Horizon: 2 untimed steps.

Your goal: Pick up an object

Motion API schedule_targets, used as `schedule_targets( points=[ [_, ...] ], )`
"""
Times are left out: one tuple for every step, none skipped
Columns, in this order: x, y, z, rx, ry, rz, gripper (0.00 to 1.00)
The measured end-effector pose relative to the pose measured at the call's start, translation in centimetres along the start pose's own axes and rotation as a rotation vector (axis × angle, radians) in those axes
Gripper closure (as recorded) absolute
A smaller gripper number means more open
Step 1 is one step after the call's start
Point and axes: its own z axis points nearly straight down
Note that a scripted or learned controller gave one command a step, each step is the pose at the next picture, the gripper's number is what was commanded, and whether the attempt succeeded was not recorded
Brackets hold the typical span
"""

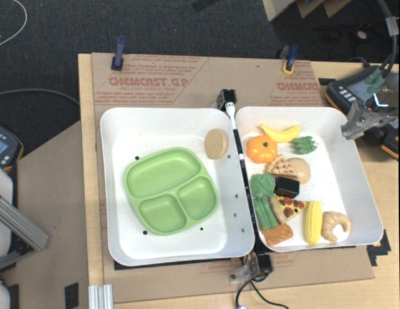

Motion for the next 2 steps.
schedule_targets(
  points=[
    [-7.4,0.1,2.4,-0.006,-0.001,0.003,1.00],
    [-0.4,0.1,-9.8,-0.027,-0.001,-0.015,1.00]
  ],
)
